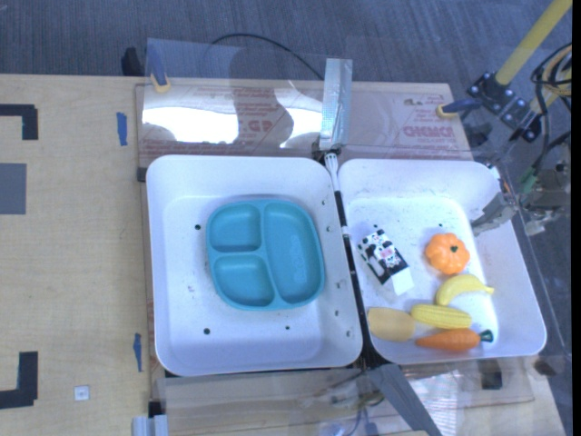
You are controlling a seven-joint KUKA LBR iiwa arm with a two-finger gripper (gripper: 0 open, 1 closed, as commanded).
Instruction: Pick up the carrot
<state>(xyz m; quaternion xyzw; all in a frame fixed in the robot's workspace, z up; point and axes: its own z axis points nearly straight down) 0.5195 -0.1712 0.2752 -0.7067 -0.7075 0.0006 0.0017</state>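
Note:
The carrot [448, 340] is orange with a small green tip pointing right. It lies flat along the front wall of the right bin [413, 182], near its front right corner. A yellow corn cob [440, 316] lies just behind it and touches it. A pale yellow rounded piece [390, 323] rests against the carrot's left end.
In the right bin there is also a banana [463, 287], a round orange fruit [448, 253] and a black-and-white cow-patterned carton [383, 254]. The left bin [172, 243] holds a teal divided plate [265, 252]. Cables and a metal bracket [522, 203] crowd the right bin's far right rim.

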